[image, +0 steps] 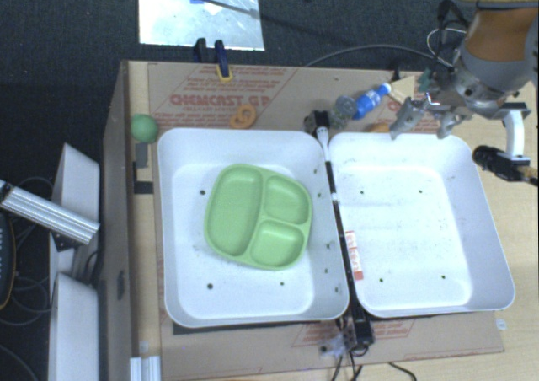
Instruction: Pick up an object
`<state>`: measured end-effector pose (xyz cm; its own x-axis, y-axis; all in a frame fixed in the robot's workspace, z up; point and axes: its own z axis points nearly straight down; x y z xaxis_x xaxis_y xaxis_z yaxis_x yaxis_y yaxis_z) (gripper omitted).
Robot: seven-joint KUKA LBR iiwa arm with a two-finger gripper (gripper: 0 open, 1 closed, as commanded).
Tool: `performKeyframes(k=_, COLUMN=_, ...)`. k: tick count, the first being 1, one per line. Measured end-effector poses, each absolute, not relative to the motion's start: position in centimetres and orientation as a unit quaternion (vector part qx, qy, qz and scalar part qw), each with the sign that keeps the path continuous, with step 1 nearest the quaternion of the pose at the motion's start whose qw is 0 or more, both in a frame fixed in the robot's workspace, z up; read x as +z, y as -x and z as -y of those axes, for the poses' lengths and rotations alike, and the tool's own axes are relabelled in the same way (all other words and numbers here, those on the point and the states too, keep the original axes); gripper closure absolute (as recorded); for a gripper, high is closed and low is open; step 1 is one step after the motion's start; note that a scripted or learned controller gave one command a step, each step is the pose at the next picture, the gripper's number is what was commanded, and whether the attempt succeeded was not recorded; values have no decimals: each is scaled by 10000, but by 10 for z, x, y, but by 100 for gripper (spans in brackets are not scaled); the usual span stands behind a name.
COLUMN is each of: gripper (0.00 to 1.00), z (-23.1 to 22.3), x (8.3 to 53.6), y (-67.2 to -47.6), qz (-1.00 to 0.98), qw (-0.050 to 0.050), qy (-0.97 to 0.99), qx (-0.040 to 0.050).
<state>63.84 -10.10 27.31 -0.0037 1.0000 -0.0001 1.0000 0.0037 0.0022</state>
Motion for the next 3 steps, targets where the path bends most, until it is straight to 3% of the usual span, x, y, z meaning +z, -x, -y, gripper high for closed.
performKeyframes(k=1, gripper=0, z=97, x=129, y=-612, qz=-7076, qw=-16, qy=-7066, qx=-12)
performKeyframes(k=2, gripper=0, z=98, x=84, y=-650, qz=-7086, qw=3, qy=-7057, qx=2)
performKeyframes(k=3, gripper=100, z=98, x=95, y=-651, qz=-7090, qw=17, qy=-7052, qx=14)
